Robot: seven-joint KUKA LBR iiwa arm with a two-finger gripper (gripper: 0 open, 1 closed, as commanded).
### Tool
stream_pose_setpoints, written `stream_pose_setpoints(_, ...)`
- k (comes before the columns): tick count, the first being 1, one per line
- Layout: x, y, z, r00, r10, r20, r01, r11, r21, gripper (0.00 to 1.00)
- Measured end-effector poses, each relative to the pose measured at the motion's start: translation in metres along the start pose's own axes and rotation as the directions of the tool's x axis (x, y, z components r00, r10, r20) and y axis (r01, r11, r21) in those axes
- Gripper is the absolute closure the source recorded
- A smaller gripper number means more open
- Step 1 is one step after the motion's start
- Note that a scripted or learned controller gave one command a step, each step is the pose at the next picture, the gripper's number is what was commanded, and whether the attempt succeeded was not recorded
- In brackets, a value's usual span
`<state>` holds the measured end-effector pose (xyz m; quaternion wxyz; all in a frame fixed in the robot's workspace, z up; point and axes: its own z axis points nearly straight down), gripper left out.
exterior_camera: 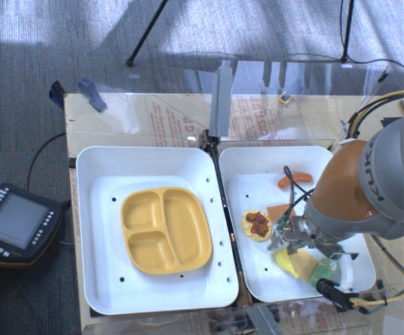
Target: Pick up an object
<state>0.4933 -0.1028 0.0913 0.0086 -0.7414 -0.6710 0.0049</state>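
Jaws (283, 239) sit low in the right bin (257, 160), under the grey and orange arm (352, 187); whether they are open or closed I cannot tell, since the wrist hides them from above. Five small things lie in that bin: one sausage (295, 181) near the far wall, its long axis running left to right with a slight tilt; one round pizza piece (257, 225) just left of the jaws; one orange wedge (279, 211) partly under the arm; one yellow cheese wedge (294, 263) just below the jaws, its tip pointing left; and one green item (325, 271) beside the cheese, too hidden to name. The arm covers much of the bin's right half. The left bin (97, 173) holds one yellow tray (165, 229) with three compartments. One pendant (17, 223) lies on the floor left of the tabletop (139, 121).
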Motion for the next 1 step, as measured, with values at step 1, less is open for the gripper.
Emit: stream_pose_setpoints(1, 0.0443, 0.0723, -0.099, 0.991, -0.135, 0.006, 0.135, 0.991, -0.021, 1.0)
